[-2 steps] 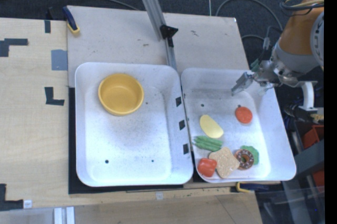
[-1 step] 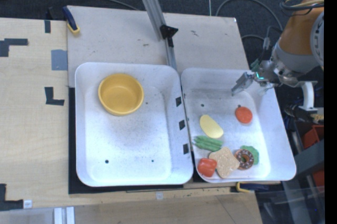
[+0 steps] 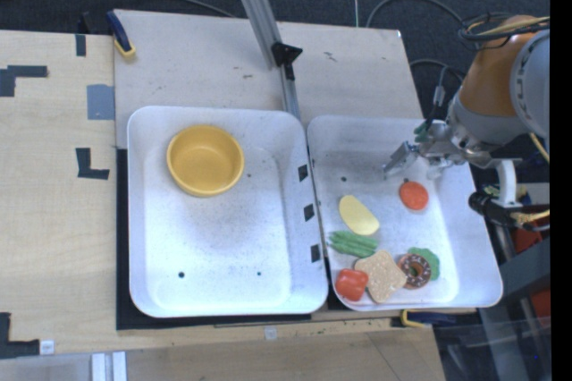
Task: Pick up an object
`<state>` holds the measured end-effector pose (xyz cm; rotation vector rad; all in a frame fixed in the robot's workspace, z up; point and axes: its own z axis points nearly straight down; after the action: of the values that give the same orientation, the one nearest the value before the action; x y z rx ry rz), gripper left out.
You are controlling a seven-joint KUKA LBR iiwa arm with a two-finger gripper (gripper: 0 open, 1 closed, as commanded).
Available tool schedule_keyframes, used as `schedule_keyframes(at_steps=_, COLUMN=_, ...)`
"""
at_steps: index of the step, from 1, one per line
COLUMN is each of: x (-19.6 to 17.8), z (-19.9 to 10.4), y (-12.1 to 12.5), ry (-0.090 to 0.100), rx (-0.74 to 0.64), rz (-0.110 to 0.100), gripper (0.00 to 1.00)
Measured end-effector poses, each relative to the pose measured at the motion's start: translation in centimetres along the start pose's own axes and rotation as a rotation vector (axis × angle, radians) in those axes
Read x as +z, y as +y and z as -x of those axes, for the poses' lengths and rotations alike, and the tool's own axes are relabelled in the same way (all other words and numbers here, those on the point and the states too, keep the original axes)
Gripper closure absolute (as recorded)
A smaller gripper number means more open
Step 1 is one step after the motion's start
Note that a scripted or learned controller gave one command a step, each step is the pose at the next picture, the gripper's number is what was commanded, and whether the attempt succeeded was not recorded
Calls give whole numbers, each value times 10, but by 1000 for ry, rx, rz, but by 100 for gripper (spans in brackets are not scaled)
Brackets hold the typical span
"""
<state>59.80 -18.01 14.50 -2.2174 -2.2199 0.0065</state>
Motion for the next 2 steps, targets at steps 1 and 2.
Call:
schedule_keyframes(at_steps=1, x=52, z=-1, y=1, ry=-3, rx=-1, rz=7, gripper=0)
schedule_keyframes(at_steps=2, x=40, z=-1, y=1, ry=-1, rx=-2, rz=6, gripper=100)
